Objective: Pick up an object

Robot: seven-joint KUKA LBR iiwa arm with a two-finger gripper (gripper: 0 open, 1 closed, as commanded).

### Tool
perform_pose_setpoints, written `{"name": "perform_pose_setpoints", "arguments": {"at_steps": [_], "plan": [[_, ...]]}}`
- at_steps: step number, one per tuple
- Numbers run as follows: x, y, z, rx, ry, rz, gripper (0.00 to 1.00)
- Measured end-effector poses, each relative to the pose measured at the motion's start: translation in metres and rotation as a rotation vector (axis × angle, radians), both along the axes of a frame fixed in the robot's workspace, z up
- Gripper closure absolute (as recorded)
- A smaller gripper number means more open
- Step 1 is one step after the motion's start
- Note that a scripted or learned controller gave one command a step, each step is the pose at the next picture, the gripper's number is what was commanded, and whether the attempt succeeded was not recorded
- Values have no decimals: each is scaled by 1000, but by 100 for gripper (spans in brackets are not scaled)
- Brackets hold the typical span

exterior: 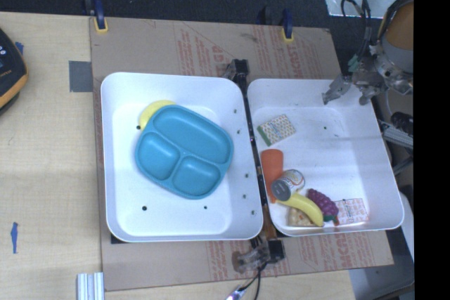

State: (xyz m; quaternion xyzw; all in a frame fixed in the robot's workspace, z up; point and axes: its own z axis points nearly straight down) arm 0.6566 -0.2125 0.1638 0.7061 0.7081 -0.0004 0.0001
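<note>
Hovering end effector [349, 90] over right bin's [365, 151] far right corner | fingers spread apart | holding nothing

Surface [42, 172] — light wood, covered mid-frame by a cardboard sheet [204, 46]. Two blue clamps [99, 14] [286, 23] on the sheet's far edge. Grey tape patch [79, 76] just left of it. Black-and-orange device [10, 74] at left edge — partly cut off.

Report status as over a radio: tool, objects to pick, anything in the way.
Tool open, nothing held, at right bin's far right corner. Banana, grapes, can clustered at near edge. Path clear.
</note>
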Motion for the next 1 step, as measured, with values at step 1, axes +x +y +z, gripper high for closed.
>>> {"name": "perform_pose_setpoints", "arguments": {"at_steps": [1], "plan": [[0, 71, -20, 1, 3, 3, 0]]}}
